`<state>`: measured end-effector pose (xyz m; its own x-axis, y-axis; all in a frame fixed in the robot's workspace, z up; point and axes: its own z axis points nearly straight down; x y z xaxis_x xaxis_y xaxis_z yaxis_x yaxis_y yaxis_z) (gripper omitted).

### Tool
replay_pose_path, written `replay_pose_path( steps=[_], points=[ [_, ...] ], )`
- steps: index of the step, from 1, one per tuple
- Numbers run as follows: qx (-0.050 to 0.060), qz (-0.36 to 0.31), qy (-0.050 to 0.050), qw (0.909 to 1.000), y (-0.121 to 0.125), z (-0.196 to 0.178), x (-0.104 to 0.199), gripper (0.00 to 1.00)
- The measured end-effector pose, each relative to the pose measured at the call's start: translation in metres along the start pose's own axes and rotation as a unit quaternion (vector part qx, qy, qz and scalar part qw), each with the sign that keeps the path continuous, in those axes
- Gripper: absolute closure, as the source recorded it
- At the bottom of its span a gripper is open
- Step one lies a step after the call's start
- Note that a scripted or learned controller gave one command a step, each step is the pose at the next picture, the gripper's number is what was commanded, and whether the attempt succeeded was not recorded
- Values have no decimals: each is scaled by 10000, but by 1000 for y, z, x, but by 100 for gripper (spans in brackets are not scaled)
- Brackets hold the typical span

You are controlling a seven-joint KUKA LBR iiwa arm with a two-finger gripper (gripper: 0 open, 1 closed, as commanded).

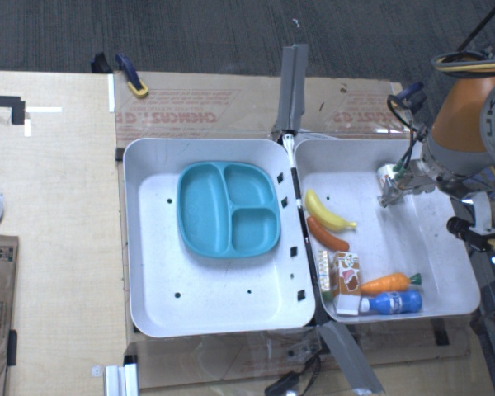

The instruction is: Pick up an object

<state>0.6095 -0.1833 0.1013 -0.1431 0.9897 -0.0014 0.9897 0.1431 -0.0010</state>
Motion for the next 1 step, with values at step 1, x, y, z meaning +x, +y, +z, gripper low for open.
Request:
replay_pose_path(
  steps=[1],
  points=[
    [4,2,2,10000,0,0,0,0]
  ],
)
